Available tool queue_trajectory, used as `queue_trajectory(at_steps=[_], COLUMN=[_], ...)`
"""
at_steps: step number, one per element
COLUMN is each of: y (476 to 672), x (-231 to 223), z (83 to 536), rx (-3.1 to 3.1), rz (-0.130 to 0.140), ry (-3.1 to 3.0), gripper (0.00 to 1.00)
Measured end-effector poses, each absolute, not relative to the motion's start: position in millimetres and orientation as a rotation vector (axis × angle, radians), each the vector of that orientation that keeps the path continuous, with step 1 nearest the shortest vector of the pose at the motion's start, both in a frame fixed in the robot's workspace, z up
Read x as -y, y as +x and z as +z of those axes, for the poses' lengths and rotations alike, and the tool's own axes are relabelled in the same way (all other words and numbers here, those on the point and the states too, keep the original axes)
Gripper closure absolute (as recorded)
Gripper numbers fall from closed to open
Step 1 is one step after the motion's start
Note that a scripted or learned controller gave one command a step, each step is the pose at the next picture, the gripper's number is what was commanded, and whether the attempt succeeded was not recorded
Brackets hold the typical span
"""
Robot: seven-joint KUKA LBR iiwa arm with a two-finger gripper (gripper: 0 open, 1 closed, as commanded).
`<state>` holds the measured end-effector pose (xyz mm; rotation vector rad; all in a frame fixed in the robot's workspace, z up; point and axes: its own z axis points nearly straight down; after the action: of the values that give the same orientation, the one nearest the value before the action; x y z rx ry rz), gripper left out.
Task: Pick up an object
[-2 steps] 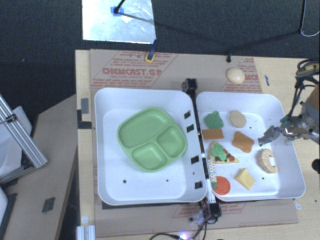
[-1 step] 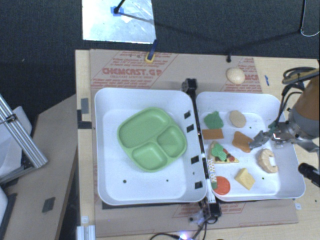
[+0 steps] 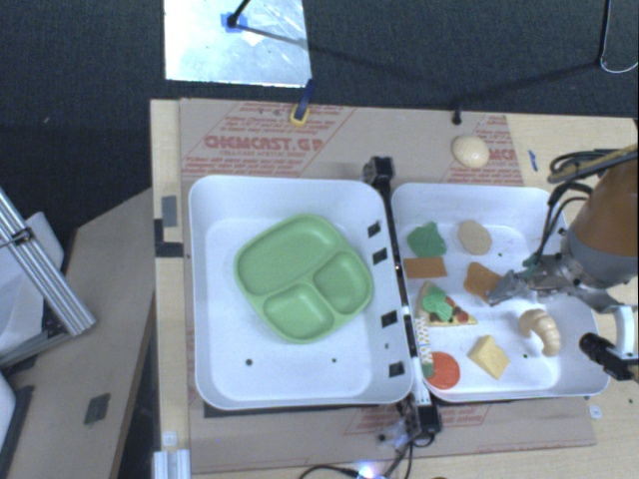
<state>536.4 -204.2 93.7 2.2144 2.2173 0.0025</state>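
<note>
The right bin [image 3: 519, 204] holds several toy foods. Among them are a green leafy piece [image 3: 426, 239], a beige round [image 3: 475, 237], an orange slab [image 3: 425, 266], a brown wedge [image 3: 480, 280] and a pizza slice [image 3: 444, 307]. A croissant [image 3: 539, 327], a yellow cheese wedge [image 3: 488, 355] and a red tomato slice [image 3: 443, 370] lie nearer the front. My gripper [image 3: 507, 285] reaches in from the right, low over the bin. Its tip is right beside the brown wedge and just above-left of the croissant. Nothing is visibly lifted.
The left bin [image 3: 215, 267] bears a green divided plate [image 3: 304, 276]. A beige egg-shaped thing [image 3: 470, 150] rests on the cardboard behind the right bin. The grey and orange arm [image 3: 609, 233] covers the right bin's right edge. A black divider [image 3: 394, 277] runs between the bins.
</note>
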Motion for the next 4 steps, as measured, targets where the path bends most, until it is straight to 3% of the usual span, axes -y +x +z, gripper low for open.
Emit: queue_trajectory(at_steps=[1,2,4], y=[537.4,538.2,545.9], x=[204.0,204.3,204.3], z=[84.5,95.6,204.9], rx=[-2.221,-2.22,-2.221], rz=[0.001,0.003,0.006], ry=[2.219,2.217,2.211], gripper=[0.0,1.0,1.0])
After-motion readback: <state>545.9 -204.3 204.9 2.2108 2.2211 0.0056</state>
